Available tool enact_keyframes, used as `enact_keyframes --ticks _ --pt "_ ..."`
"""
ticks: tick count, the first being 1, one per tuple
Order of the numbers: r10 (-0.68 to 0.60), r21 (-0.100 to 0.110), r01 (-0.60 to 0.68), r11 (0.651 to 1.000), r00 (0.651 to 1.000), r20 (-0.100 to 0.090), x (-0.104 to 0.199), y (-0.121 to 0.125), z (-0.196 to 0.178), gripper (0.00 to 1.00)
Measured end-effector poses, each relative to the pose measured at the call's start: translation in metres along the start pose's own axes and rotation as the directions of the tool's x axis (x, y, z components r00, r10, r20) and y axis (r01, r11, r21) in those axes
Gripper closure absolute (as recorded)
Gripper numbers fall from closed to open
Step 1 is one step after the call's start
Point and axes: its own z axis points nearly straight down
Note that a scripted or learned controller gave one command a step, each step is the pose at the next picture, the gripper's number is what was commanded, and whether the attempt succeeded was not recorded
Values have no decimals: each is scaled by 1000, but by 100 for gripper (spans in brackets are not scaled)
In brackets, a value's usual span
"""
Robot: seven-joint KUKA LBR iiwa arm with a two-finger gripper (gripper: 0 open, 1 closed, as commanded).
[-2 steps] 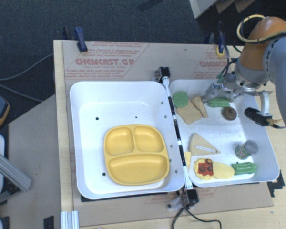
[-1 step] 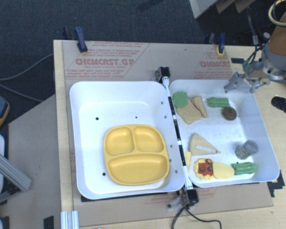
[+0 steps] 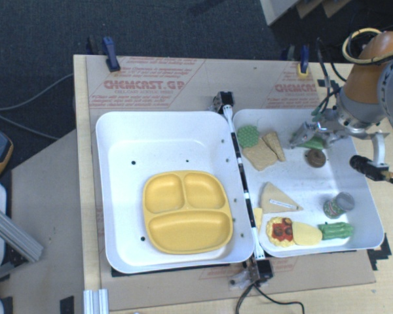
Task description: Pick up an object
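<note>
My gripper [image 3: 311, 136] hangs low over the far part of the right bin [image 3: 357, 183], reaching in from the right under the orange-banded wrist. A small brown round piece [image 3: 315, 157] lies on the bin floor just in front of it. To the gripper's left are a green round piece [image 3: 248, 136] and two tan cracker-like slabs [image 3: 262, 154]. Nearer the front lie a pale cheese wedge [image 3: 277, 198], a small grey can [image 3: 336, 205], a red-topped pizza piece [image 3: 280, 230], a yellow piece [image 3: 307, 234] and a green piece [image 3: 335, 230].
The left bin [image 3: 118, 142] holds a yellow divided plate [image 3: 187, 211]. A black clip rail [image 3: 239, 169] runs between the bins. The arm's body and cables [image 3: 370, 77] stand at the right bin's far right corner. Blue clamps [image 3: 109, 52] sit at the board's back edge.
</note>
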Motion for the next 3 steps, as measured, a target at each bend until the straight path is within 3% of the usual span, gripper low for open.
enact_keyframes --ticks 1,2,3 --pt "0 4 0 1000 1000 5 -3 -1 -13 100" --pt "0 2 0 1000 1000 5 -2 0 -13 0" --pt "4 -18 -4 1000 1000 7 16 -40 -8 0"
